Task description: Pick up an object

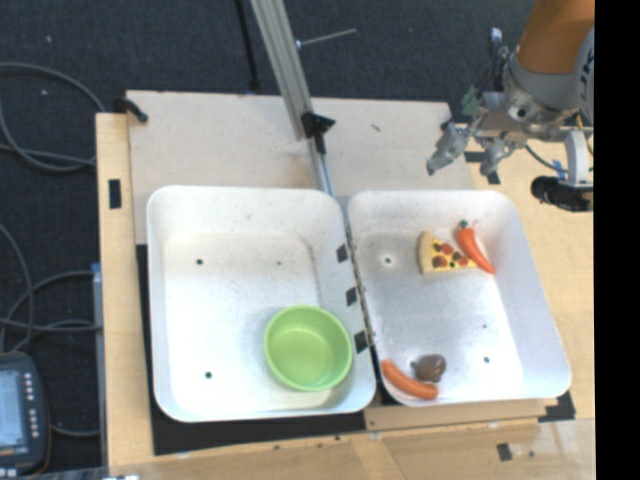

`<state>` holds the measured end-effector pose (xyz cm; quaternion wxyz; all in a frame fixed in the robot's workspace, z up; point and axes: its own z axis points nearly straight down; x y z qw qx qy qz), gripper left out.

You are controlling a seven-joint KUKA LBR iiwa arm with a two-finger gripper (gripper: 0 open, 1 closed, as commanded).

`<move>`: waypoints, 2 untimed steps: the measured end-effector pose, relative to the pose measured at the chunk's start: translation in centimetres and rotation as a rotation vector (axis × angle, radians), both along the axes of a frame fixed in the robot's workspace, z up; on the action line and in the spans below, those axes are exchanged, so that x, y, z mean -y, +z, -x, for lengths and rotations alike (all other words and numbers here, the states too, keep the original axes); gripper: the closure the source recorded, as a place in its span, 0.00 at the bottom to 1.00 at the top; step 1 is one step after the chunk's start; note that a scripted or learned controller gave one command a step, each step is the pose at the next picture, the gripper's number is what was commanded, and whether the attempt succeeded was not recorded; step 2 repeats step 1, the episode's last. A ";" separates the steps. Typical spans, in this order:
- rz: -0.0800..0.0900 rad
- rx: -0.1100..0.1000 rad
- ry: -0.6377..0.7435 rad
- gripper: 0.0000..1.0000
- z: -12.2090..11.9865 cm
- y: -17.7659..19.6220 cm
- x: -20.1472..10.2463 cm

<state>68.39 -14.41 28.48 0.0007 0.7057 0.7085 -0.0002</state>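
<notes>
Above the right bin's [520,268] far rim, the end effector [470,154] hangs from the arm [550,38], fingers spread wide, holding nothing. Pizza [443,254] and carrot [476,247] lie below it.

Both bins [250,208] are white with faint dark speckles. The bowl [308,347] is lime green. The toy pizza slice [443,254] is yellow with red and dark dots. The carrot [476,248] is orange with a green top. The sausage [409,380] is orange-red beside a brown lump [430,368].
</notes>
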 end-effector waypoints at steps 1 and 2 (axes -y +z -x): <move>0.002 0.000 0.000 0.00 0.0 0.0 0.1; 0.002 0.000 0.000 0.00 0.0 0.0 0.1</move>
